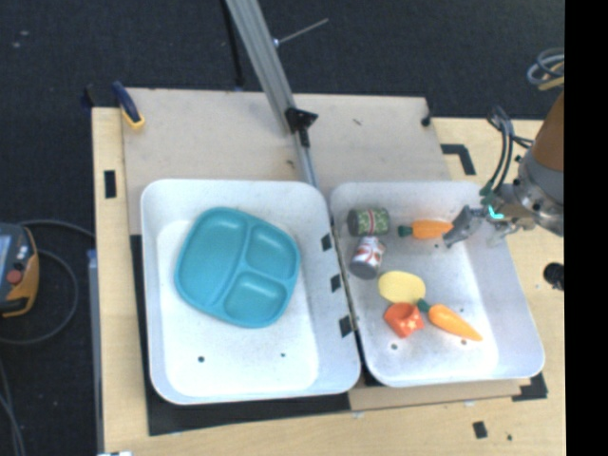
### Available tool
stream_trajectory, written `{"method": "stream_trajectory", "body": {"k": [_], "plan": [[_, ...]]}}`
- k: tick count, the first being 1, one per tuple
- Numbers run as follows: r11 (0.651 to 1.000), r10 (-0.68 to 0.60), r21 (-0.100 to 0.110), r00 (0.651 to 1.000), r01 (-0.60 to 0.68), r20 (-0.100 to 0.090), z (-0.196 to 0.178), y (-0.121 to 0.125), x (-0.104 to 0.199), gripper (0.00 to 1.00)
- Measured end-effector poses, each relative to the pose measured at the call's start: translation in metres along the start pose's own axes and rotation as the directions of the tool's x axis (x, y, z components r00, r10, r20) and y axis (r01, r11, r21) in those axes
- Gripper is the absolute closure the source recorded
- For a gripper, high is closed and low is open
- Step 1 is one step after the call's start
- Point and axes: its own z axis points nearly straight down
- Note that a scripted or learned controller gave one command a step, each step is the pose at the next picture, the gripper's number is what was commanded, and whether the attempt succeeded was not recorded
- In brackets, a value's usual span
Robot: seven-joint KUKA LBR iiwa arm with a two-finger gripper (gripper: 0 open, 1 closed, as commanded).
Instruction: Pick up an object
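My gripper [463, 228] hangs over the right bin's [513, 283] far edge.
Jaw state: cannot tell; small carrot [427, 228] just left, apart.

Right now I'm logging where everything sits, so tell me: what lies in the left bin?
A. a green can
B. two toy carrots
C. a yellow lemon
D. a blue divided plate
D: the blue divided plate lies alone in the left bin, while the green can, the carrots and the yellow lemon all sit in the right bin.
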Motion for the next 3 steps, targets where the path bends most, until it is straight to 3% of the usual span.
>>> {"method": "stream_trajectory", "body": {"k": [1,3], "plan": [[1.000,0.000,-0.001,1.000,0.000,0.000,-0.001,0.000,0.000,0.00],[1.000,0.001,0.003,1.000,-0.001,0.000,0.096,-0.007,-0.001,0.00]]}}
